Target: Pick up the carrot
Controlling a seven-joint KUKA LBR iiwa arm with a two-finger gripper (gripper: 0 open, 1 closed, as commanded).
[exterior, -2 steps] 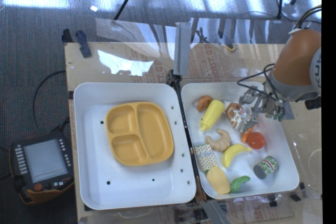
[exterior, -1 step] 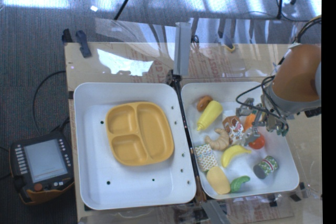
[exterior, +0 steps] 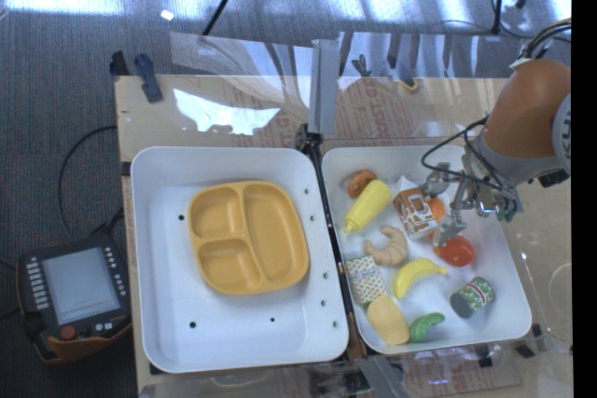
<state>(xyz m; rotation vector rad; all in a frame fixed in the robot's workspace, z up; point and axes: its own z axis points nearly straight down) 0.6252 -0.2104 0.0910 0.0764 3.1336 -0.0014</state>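
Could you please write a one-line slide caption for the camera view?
KUKA arm's gripper hovers over the right bin of toy food, above a red tomato; a yellow divided plate sits in the left bin.

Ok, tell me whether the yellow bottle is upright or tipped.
Tipped: the yellow bottle lies on its side in the right bin, nozzle toward the lower left.

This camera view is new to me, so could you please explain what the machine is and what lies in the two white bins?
The picture is taken from one fixed camera above the bench, looking down at a slant. The grey arm with an orange band reaches in from the right; its two-finger gripper hangs over the right white bin. That bin holds toy food: a yellow squeeze bottle, a tan croissant, a yellow banana, a red tomato, a small striped can and, near the top, an orange piece that may be the carrot. The left white bin holds a yellow sectioned tray. I cannot tell if anything is held.
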